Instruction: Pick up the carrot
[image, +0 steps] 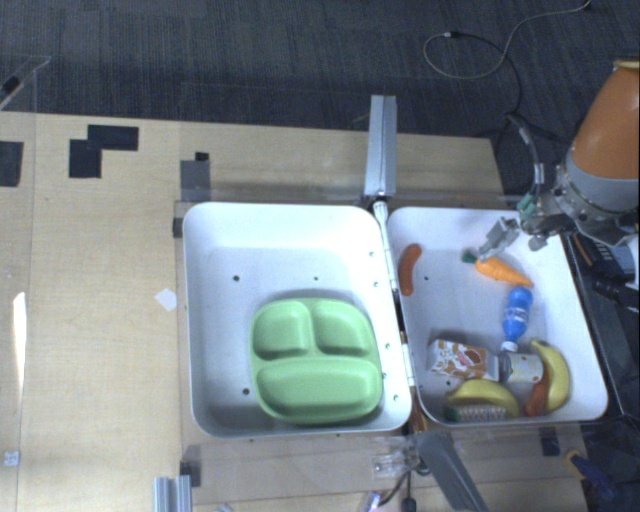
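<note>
Wooden surface (100, 300) at frame right: pincer (497, 240), fingers spread wide, angles toward the carrot (501, 270), poised to grasp.

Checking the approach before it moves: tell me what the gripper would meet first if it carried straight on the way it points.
The gripper points down-left, and the carrot's green end lies right at its tip, so probably the carrot first; depth is unclear from this view.
</note>
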